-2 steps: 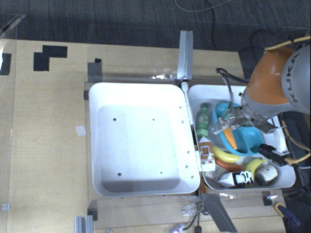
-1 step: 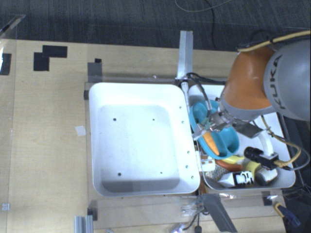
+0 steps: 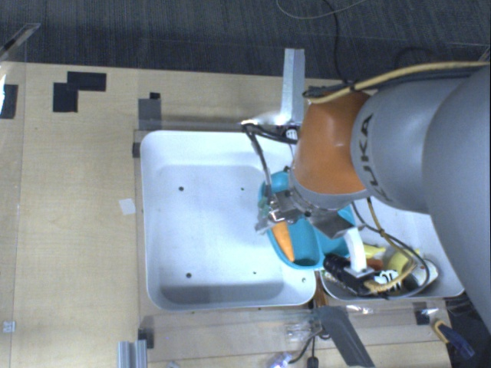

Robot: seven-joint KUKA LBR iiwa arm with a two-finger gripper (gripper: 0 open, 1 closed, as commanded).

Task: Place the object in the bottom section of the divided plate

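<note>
A pale wooden table (image 3: 69, 228) fills most of the view, with dark carpet (image 3: 153, 6) along the top edge. A thin cable (image 3: 322, 6) loops across the carpet, and black tape marks (image 3: 77, 89) are stuck near the table's far left corner.

The claw (image 3: 275, 215) hangs low over the right edge of the left bin (image 3: 199, 228), right at the wall the two bins share. Whether it is apart or together cannot be told, since the wrist and the clutter around it hide the tips.

Just below the claw, and close enough to seem touching, lies an orange object (image 3: 284, 241). It is long and tapered and rests in the blue divided plate (image 3: 307, 244). The plate straddles the join between the bins, its near rim toward the bottom of the view. The orange object is in the plate's lower left part, though the dividers are too hidden to name the section with certainty.

Above the claw rises the arm (image 3: 414, 144), grey with its orange band, covering much of the right bin (image 3: 418, 232). In that bin, just right of the plate, sits a round bowl (image 3: 431, 273), whose contents are too tangled to make out.

A metal post (image 3: 294, 83) stands upright behind the bins.
</note>
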